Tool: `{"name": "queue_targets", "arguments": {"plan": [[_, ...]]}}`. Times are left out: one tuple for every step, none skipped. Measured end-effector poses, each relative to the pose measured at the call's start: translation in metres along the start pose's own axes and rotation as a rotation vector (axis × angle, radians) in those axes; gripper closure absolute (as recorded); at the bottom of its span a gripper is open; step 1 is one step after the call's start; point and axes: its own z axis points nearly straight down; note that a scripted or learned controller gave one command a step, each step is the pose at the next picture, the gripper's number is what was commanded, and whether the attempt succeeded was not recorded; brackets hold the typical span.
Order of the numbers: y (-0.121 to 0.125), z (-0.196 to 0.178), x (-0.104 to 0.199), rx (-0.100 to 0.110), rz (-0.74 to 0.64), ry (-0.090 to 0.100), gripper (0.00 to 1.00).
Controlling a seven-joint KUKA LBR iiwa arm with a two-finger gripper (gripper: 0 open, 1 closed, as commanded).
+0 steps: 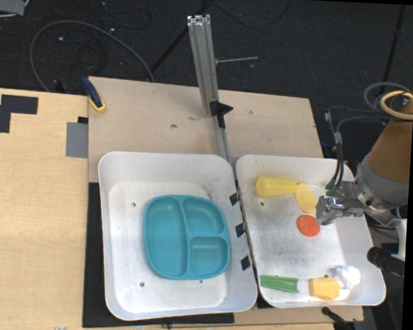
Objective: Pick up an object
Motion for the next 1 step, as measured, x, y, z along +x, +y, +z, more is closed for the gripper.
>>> {"name": "queue_targets", "arguments": {"plan": [[0.0192,-0.0093,0.0455,0.004,-0.004,0.003,1.00]]}}
